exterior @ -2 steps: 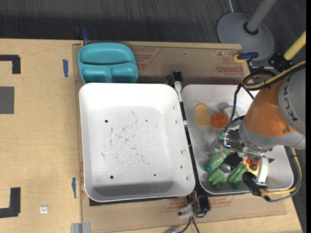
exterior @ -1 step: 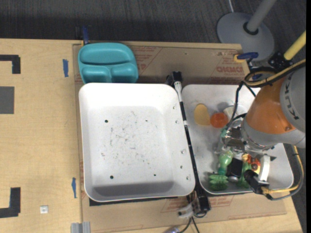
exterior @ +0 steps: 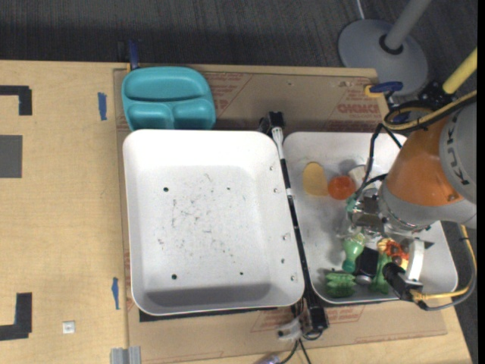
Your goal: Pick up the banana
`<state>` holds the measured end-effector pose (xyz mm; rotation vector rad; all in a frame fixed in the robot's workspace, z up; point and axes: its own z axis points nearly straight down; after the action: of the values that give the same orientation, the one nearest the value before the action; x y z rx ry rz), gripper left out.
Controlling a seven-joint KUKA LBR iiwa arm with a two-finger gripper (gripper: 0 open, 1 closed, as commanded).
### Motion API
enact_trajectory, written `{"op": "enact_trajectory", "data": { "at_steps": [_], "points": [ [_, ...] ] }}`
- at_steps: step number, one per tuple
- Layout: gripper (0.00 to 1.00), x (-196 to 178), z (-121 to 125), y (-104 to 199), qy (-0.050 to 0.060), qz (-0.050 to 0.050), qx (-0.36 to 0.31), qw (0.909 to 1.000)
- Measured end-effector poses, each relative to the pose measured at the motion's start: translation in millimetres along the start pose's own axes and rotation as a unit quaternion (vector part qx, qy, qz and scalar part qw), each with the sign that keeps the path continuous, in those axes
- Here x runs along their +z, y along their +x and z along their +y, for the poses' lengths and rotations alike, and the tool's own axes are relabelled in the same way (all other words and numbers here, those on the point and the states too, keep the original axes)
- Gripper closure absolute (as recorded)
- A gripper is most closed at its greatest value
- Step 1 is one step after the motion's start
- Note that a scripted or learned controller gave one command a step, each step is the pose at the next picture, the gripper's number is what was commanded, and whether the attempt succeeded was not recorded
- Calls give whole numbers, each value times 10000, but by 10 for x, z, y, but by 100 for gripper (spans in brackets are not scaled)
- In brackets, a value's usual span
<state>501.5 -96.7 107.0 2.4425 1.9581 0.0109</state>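
Fingers hang low in right bin, banana indiscernible.

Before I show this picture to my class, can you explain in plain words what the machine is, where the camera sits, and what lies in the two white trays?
The picture comes from one fixed camera above the bench, looking down at a slant. The grey arm with the orange band is a robot reaching in from the right; its gripper hangs low over the right bin. That bin holds small toys: a pale yellow piece, an orange one, and green ones near the front. I cannot tell which is the banana, or whether anything is held. The left bin shows scuff marks. A teal divided tray sits behind it.
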Motion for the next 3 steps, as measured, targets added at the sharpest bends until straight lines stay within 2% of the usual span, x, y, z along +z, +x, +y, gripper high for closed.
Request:
{"op": "enact_trajectory", "data": {
  "at_steps": [2,3],
  "points": [
    [100,-192,12,2,-16,-3,9,10000],
    [100,117,339,-412,66,-8,1830,9831]
  ]
}}
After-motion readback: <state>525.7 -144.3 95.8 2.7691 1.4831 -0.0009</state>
